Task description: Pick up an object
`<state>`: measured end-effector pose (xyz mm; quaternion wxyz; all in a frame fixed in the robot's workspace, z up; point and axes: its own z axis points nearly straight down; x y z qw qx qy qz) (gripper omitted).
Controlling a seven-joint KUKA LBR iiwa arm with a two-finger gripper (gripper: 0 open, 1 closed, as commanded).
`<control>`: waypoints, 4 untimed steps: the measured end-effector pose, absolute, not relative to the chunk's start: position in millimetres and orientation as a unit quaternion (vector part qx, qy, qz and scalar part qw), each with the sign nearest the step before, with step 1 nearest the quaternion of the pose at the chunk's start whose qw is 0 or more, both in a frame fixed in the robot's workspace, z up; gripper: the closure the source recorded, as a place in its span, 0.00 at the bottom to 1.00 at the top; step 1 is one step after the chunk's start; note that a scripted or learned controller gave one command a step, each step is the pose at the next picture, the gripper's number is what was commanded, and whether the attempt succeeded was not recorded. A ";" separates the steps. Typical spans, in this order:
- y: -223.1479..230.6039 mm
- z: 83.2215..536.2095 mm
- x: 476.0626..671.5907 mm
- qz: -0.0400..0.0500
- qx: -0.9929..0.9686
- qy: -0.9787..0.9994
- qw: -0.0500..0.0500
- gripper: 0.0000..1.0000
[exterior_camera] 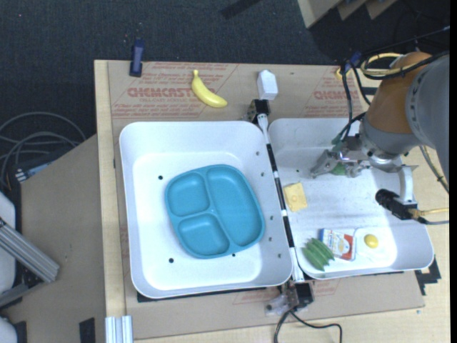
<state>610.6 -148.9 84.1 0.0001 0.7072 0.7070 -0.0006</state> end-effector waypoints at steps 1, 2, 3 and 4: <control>-176.0 85.2 666.9 0.000 0.707 0.707 0.001 0.00; -122.8 84.7 637.7 0.000 0.706 0.708 -0.001 0.00; -123.3 95.1 638.2 0.000 0.707 0.708 0.000 1.00; -65.6 185.7 562.2 0.001 0.707 0.708 0.000 1.00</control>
